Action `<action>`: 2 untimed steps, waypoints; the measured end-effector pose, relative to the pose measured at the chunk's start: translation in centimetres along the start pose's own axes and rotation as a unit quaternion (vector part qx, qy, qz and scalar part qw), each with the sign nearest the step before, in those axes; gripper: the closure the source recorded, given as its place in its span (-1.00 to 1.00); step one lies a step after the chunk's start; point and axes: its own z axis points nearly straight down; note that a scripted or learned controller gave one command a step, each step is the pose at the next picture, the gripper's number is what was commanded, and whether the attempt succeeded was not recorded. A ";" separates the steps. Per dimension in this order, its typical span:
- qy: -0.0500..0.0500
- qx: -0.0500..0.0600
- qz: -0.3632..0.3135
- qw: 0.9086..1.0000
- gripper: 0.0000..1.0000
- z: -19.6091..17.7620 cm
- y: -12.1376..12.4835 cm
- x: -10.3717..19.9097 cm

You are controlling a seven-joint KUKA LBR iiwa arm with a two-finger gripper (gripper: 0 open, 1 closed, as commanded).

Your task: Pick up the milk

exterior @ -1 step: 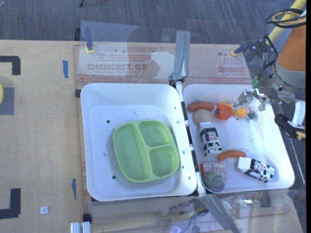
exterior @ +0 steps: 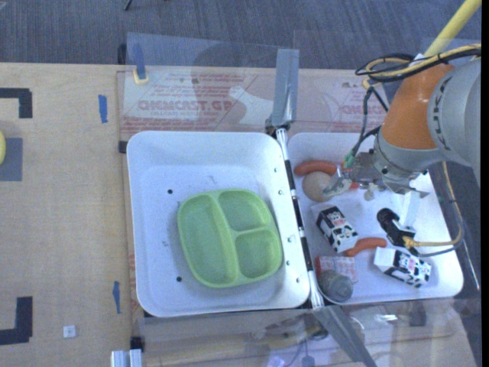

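Gripper (exterior: 353, 179) mostly hidden beneath wrist, over right bin (exterior: 440, 232); grip state could not be told. Milk carton (exterior: 336, 228) lay mid-bin, apart from gripper. Second milk carton (exterior: 403, 267) near bin's corner, markings blurred.

Two bins sit side by side on the bench (exterior: 61, 205): the left bin (exterior: 145, 167) holds a divided plate (exterior: 229, 237) near its middle. At the back left of the right bin (exterior: 437, 212) a sausage (exterior: 315, 167) lies just behind a round lump (exterior: 313, 186), the arm (exterior: 428, 121) hangs over the back right, and the milk carton (exterior: 336, 228) lies in the middle. A second sausage (exterior: 371, 244) lies just right of that carton, a second carton (exterior: 403, 266) lies near the front right corner, and at the front left a packet (exterior: 336, 265) lies just behind a can (exterior: 335, 287).
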 end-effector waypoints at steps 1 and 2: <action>0.000 0.000 0.000 1.000 -1.00 0.0 0.0 0.0; 0.000 -0.006 0.022 1.000 -1.00 2.3 -5.5 1.2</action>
